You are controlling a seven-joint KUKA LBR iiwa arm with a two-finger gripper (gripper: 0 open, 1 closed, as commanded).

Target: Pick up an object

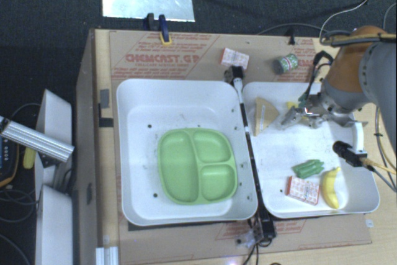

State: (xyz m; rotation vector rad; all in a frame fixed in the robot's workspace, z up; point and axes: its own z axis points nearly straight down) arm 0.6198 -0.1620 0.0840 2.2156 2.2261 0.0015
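The right bin [273, 198] holds a tan wedge [264, 113] at its far left. Near its front lie a green pod-like toy [308, 167], a yellow banana [332, 188] and a small red-and-white box [303, 189]. My gripper [302, 119] hangs low over the far part of this bin, just right of the wedge. Its metal fingers [288, 119] are spread open with nothing between them. In the left bin [133, 133] sits a green divided plate [197, 164].
On the cardboard behind the bins lie a small green-and-white can [286, 62] and a pink-and-white packet [235, 58]. A blue and yellow clamp [163, 28] grips the bench's far edge. The arm's orange band [347, 68] stands over the right bin's far right corner.
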